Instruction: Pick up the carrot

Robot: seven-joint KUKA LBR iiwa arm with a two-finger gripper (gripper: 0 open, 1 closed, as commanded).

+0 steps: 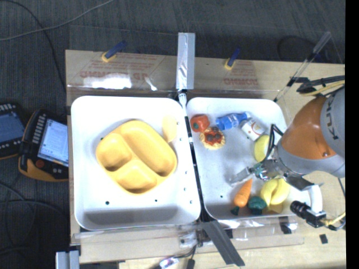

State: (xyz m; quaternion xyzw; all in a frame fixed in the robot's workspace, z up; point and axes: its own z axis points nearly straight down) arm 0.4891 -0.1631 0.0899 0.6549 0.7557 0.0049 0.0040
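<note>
Bench (280, 72) on dark carpet (56, 15); gripper (253, 172) low in right bin (216, 167) above carrot (243, 193), jaw state indiscernible.

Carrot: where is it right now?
The carrot lies near the right bin's front edge, beside the teal piece, just below the gripper.

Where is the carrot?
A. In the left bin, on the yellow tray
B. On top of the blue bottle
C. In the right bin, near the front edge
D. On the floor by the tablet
C: the carrot lies in the right bin near its front edge, beside a green thing, with the gripper just above it.
</note>
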